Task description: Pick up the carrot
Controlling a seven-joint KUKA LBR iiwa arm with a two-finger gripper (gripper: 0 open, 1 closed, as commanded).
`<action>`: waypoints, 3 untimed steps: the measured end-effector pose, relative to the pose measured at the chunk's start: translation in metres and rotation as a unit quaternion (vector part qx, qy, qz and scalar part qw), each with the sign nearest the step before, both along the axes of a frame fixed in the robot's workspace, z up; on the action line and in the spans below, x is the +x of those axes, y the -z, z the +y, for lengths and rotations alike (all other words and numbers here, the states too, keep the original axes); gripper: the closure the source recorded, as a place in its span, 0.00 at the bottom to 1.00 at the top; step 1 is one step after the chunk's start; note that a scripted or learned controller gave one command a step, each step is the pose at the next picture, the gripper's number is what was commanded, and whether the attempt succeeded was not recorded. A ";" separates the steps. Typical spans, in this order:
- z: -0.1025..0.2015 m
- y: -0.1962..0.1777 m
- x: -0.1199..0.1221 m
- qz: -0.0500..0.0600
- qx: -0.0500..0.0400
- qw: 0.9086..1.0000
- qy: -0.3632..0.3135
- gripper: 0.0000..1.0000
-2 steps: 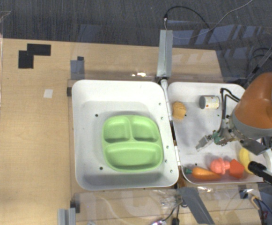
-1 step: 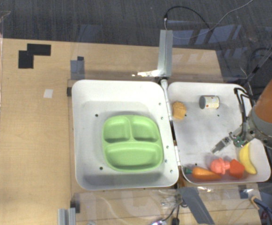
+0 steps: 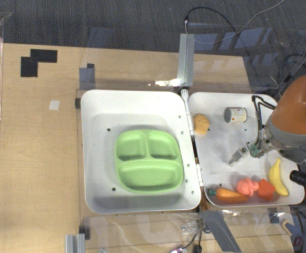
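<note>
The carrot (image 3: 230, 195) is orange and lies on its side against the front wall of the right bin (image 3: 216, 157), near that bin's front left corner. My gripper (image 3: 239, 155) hangs over the middle of the right bin, behind the carrot and slightly to its right, with a clear gap between them. Nothing shows in the gripper. The grey arm with its orange band (image 3: 295, 112) reaches in from the right edge.
Right beside the carrot lie a pink toy (image 3: 247, 186), a red one (image 3: 266, 190) and a yellow banana (image 3: 276, 177). A yellow corn-like piece (image 3: 201, 123) and a small grey can (image 3: 236, 115) sit at the back. The left bin (image 3: 97, 141) holds a green divided plate (image 3: 148, 159).
</note>
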State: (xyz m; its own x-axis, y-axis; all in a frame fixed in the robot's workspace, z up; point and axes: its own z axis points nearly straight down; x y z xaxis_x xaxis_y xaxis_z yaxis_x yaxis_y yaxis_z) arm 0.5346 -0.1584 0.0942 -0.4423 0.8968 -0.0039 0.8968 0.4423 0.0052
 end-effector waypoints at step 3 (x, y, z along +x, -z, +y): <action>0.007 -0.016 -0.046 0.001 -0.002 0.950 -0.312 0.00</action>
